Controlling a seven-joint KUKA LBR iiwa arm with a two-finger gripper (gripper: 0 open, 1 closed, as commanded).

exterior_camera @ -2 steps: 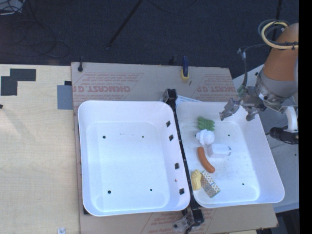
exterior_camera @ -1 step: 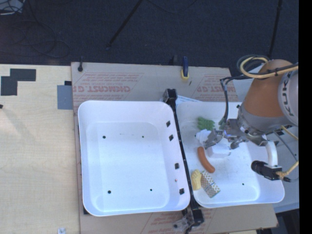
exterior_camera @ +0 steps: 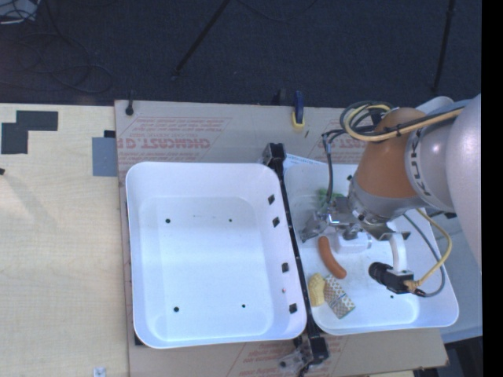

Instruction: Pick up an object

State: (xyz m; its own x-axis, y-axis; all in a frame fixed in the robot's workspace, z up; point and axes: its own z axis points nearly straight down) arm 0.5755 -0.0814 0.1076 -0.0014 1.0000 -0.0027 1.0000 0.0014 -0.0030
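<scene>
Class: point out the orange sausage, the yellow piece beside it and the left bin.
orange sausage [exterior_camera: 332, 258], camera view, middle of its length.
yellow piece [exterior_camera: 317, 290], camera view, its centre.
left bin [exterior_camera: 145, 242], camera view, its left wall.

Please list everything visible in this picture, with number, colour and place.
left bin: one, white, bench left
right bin: one, white, beside it
sausage-shaped thing: one, orange-red, right bin, near left wall
yellow piece: one, yellow, right bin, front left
patterned block: one, grey-white, beside the yellow piece
green thing: one, green, right bin, back; too small to identify
clamp: one, blue, bench back edge
arm: one, grey and orange, over right bin
pincer: one, metallic, just behind the sausage-shaped thing
</scene>
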